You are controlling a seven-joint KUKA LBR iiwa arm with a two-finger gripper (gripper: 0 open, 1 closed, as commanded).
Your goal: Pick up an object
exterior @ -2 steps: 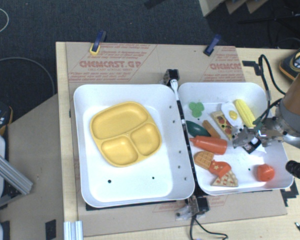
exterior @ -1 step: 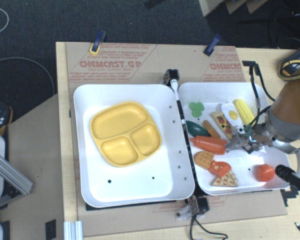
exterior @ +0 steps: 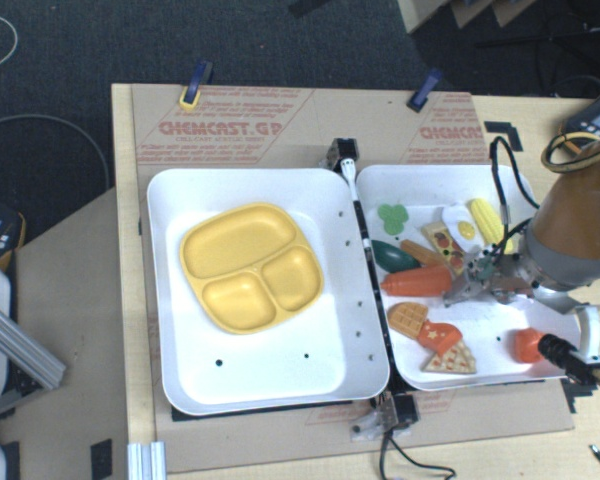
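Pizza slice [exterior: 451, 359] lies at the near edge of the right bin [exterior: 420, 183], and everything else crowds around the carrot [exterior: 416, 282]: waffle [exterior: 407, 319] just below it, green pepper [exterior: 392, 256] just above, corn [exterior: 485, 220] further up-right. Just right of the carrot's tip hangs the tool [exterior: 477, 280]; I cannot tell how wide it stands. My worry is that, packed this tightly, it could nudge neighbours or close on nothing.
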